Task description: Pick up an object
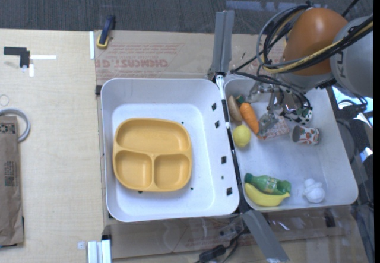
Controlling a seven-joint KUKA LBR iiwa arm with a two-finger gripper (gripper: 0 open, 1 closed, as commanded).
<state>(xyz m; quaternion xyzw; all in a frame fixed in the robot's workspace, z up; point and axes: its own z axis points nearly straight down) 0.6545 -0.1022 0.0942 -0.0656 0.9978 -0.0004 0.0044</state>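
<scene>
The right bin [297, 164] holds several small objects. An orange carrot [249, 118] lies at its far left beside a brown oblong item [234, 110], with a yellow lemon [241, 136] just in front of them. My gripper [274, 114] reaches down into the far middle of this bin, right of the carrot and directly over a pinkish packet [276, 131]. A spotted brown-and-white cup [307, 135] lies to the packet's right. Nothing is visibly held.
A yellow banana [266, 196] with a green item [270, 183] on it lies at the bin's near side, a white lump [313, 192] to its right. The left bin [107, 137] carries a yellow divided plate [152, 154]. Black cables loop above the wrist.
</scene>
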